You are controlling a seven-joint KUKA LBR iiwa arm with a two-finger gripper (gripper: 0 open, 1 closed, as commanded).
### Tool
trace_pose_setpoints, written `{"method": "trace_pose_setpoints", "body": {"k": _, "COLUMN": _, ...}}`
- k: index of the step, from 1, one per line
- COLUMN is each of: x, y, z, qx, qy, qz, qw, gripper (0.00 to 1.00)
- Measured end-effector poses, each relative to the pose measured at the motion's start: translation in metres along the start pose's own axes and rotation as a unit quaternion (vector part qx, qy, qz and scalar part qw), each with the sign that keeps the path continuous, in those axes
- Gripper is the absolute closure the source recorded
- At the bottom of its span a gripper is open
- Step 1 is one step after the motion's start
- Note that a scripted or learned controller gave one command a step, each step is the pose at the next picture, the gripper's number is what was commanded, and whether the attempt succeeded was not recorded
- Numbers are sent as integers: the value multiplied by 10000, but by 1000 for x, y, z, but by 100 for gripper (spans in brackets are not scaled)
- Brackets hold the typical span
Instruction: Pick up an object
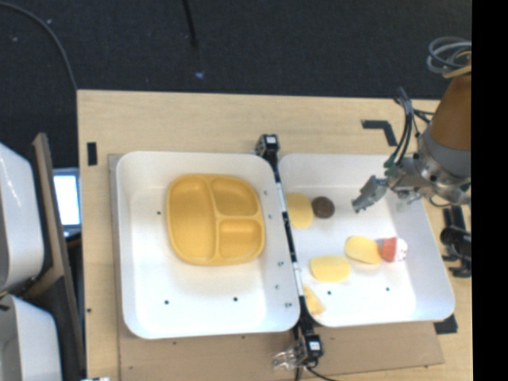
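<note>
Pincer (367,199) hangs over the right bin (421,296) near a brown ball (322,207), its opening impossible to tell.

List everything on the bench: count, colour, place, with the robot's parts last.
White bins: 2, white, side by side on the bench; left bin, right bin.
Divided tray: 1, yellow, three compartments, lying in the left bin.
Round yellow piece: 1, pale yellow, right bin, against its left wall.
Brown ball: 1, dark brown, right bin, just right of the round yellow piece.
Yellow ovals: 2, yellow, right bin; one in the middle, one further right.
Red and white item: 1, right bin, touching the right-hand oval.
Small yellow piece: 1, yellow, right bin's near left corner.
Arm: 1, grey with orange band, entering from the right.
Gripper: 1, grey, over the right bin, right of the brown ball.
</note>
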State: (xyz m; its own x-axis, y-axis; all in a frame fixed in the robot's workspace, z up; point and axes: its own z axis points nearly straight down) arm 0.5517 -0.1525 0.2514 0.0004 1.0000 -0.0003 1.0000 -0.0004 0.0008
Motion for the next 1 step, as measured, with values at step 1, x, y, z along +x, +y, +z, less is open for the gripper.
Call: {"method": "trace_pose_setpoints", "body": {"k": 1, "x": 8, "y": -47, "z": -84, "qx": -38, "qy": -2, "qz": 425, "qw": 9991, "gripper": 0}}
